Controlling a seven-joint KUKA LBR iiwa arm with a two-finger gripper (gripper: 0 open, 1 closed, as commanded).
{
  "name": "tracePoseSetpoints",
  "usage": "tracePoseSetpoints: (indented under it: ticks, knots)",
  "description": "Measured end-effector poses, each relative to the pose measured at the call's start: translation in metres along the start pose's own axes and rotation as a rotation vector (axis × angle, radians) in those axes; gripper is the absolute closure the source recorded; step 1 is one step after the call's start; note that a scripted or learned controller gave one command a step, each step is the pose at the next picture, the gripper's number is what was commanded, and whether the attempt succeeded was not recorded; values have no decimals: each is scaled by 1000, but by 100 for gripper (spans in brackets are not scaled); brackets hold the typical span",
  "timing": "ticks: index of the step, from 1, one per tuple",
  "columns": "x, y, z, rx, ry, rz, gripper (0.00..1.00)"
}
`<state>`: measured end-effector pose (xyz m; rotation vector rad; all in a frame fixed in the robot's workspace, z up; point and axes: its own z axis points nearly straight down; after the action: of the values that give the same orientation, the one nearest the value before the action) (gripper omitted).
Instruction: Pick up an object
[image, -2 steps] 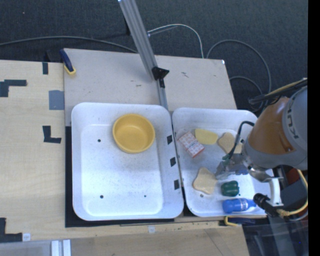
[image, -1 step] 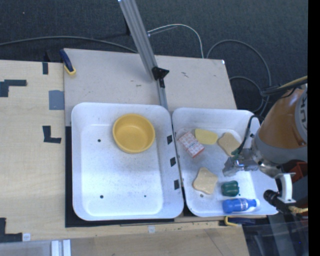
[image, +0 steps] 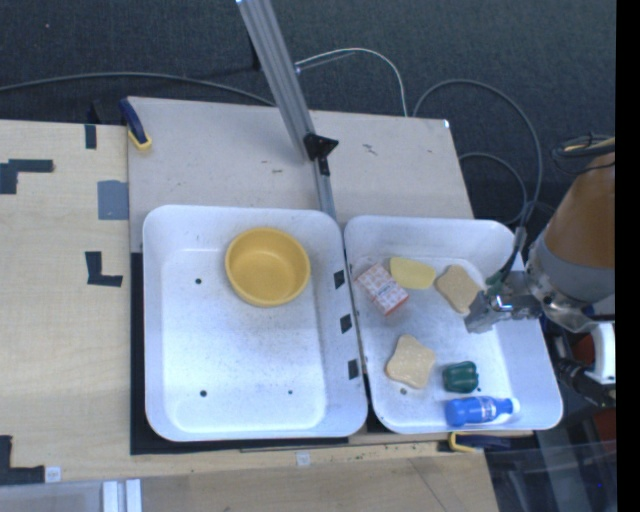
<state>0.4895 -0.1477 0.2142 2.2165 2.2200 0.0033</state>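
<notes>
My gripper (image: 487, 308) hangs over the right side of the right bin (image: 520, 345), just right of a tan sponge-like piece (image: 457, 287). Nothing shows between its tips. In the same bin lie a pale yellow piece (image: 412, 272), a small pink-and-white checkered box (image: 381, 287), a tan toast-shaped piece (image: 410, 361), a dark green object (image: 460, 377) and a blue bottle (image: 477, 410) lying on its side near the front rim. A yellow bowl (image: 267, 265) stands in the left bin (image: 180, 350).
A grey metal pole (image: 290, 90) slants down from the top to the divide between the bins. Black and white cables (image: 470, 120) loop on the dark floor behind. A blue-and-yellow clamp (image: 134, 124) sits at the bench's back left corner.
</notes>
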Motion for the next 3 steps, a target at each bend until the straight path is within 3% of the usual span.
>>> tracePoseSetpoints:
  ticks: [1,3]
  knots:
    - [0,1,-30,3,1,0,100]
    - [107,39,-26,7,3,-6,100]
